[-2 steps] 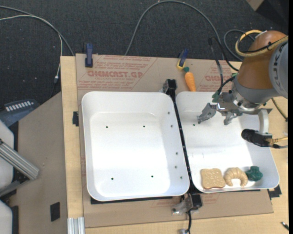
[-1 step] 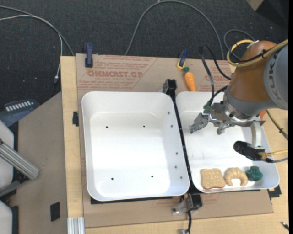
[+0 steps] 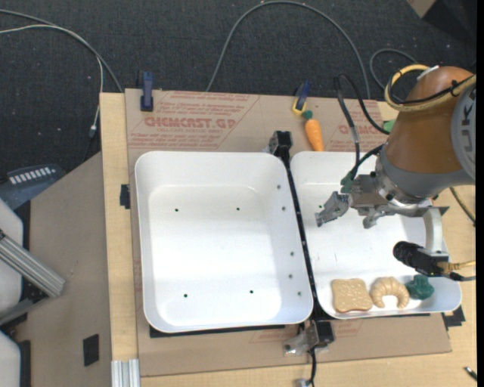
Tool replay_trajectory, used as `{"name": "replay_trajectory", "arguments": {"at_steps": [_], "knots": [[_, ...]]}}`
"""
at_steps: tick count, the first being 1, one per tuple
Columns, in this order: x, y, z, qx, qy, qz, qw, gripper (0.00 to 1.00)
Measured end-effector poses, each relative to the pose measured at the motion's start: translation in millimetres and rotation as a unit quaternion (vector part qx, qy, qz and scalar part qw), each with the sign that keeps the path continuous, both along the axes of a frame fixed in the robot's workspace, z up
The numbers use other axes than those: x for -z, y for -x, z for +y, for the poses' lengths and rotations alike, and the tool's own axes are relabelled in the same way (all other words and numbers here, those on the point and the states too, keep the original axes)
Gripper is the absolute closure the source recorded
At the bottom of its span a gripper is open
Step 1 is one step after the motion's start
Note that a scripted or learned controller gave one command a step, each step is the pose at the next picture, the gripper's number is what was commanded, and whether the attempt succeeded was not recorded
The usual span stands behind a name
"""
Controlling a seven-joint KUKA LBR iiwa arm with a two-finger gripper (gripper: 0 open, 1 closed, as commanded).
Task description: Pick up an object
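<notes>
the gripper (image 3: 349, 213) is hovering with fingers spread and holding nothing over the right bin (image 3: 325, 249), above the toast slice (image 3: 351, 295) and croissant (image 3: 390, 292).

Dark carpet floor (image 3: 227, 45) w/ cables (image 3: 287, 15); cardboard sheet (image 3: 197, 121) on bench.

right bin (image 3: 318, 249) floor open mid-way, toast (image 3: 352, 295), croissant (image 3: 390, 292) crowd its near edge
</notes>
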State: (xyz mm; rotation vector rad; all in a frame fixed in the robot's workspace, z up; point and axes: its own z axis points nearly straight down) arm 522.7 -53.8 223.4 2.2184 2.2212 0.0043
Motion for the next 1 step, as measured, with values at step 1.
{"name": "replay_trajectory", "arguments": {"at_steps": [1], "knots": [[-59.1, 33.1, -55.1, 0.003, 0.0010, -0.001, 1.0000, 0.00]]}}
